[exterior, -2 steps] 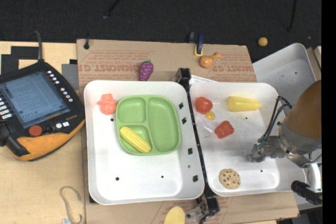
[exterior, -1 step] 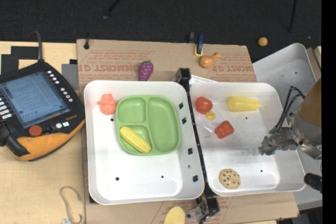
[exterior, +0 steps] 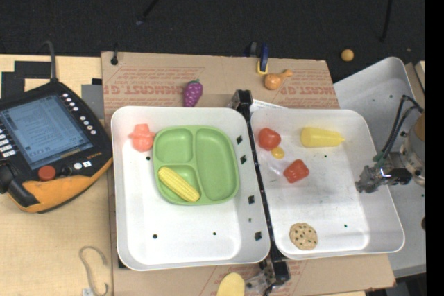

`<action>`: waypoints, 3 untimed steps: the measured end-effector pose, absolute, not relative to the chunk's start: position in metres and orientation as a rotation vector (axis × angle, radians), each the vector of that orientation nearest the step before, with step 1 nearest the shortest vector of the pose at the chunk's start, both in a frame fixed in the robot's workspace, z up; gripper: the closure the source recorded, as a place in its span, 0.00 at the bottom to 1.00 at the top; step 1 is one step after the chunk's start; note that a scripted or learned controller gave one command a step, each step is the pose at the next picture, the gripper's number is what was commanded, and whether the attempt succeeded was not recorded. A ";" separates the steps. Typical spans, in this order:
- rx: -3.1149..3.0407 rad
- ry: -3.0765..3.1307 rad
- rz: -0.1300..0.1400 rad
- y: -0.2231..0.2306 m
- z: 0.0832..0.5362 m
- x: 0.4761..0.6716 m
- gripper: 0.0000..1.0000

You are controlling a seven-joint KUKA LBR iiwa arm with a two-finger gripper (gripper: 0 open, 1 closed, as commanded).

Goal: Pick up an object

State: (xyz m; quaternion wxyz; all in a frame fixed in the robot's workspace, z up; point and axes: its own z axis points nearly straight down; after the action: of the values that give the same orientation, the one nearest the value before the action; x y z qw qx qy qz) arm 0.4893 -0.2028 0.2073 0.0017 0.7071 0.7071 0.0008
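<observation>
Reaching in from the tabletop's right edge, the hand sits at the right wall of the right bin, and whether it is spread or pressed together I cannot tell at this size. That wall is the first hazard: a low descent so near the rim could catch it and shove the whole bin. Going by size, the left bin carries a green divided plate with a corn cob in one compartment and a pink toy beside it at the far-left corner; reaching those means crossing the black divider between bins. The likelier picks lie in the right bin: a yellow piece toward the far edge, a red pepper mid-bin, a red tomato near the divider, and a cookie at the near edge. The pepper has open floor around it; the flat cookie could slip the grasp, and the tomato has a small yellow bit touching or just beside it.
</observation>
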 end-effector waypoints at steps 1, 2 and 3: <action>2.221 2.220 0.001 -0.204 0.229 0.490 1.00; 2.218 2.228 0.001 -0.156 0.218 0.522 1.00; 2.218 2.226 0.003 -0.112 0.232 0.553 1.00</action>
State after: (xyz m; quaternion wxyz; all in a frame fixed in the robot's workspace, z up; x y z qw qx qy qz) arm 0.5532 -0.1124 0.2321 -0.0003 0.7057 0.7085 0.0009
